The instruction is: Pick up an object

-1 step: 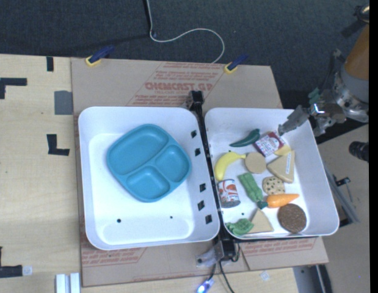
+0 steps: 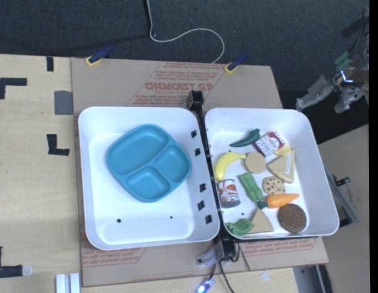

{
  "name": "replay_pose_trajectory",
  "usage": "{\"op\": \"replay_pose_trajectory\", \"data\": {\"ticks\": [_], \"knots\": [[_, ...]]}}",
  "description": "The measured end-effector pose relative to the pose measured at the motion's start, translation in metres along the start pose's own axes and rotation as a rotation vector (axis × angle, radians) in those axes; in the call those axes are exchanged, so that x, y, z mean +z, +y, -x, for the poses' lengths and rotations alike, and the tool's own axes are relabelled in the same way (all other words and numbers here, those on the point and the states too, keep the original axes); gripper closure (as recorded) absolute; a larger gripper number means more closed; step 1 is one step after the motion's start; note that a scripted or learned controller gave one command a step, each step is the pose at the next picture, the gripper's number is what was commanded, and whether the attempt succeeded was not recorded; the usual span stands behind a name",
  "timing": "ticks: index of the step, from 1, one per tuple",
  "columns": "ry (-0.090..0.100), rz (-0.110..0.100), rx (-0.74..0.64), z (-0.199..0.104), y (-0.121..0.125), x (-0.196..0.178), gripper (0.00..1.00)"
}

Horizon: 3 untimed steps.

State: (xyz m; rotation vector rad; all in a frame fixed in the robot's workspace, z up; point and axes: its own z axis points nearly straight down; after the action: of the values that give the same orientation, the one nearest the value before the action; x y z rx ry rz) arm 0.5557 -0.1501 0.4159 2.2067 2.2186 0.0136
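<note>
Since the gripper [image 2: 335, 96] is hanging at the far right, outside the right bin [image 2: 320, 163] and well apart from everything in it, you are looking at the reach-in stage with nothing picked yet. Whether it is released or clenched I cannot tell, because it is showing as a pale blur against the dark floor. Every candidate is sitting in the right bin: a banana [image 2: 228, 163] near the divider, a small can [image 2: 229, 192] just below it, a green pepper [image 2: 244, 139] at the top, a red packet [image 2: 267, 143] beside that, an orange carrot [image 2: 281, 199], a brown round patty [image 2: 292, 217] at the lower right, and some cookie and cheese pieces crowded between. You are better off choosing something lying at the edge of the pile; the can and the banana are lying a little clearer than the pieces packed in the middle, though both are close to the bin wall, so watch for a finger catching the rim as you are coming down. The patty is looking flat and may be hard to pinch. The left bin [image 2: 91, 163] is bearing a blue divided tray [image 2: 148, 162], which you can ignore. Much of the arm is cut off at the right edge, and the small pieces in the middle of the pile are overlapping too closely to separate with confidence.
</note>
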Motion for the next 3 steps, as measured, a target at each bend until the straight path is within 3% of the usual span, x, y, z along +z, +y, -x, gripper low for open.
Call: {"op": "replay_pose_trajectory", "data": {"ticks": [1,2,3], "knots": [[0.001,-0.015,0.003,0.001,0.000,0.000,1.00],[-0.002,-0.002,0.006,0.025,-0.030,-0.122,1.00],[0.003,-0.015,0.003,-0.012,-0.070,-0.121,1.00]]}}
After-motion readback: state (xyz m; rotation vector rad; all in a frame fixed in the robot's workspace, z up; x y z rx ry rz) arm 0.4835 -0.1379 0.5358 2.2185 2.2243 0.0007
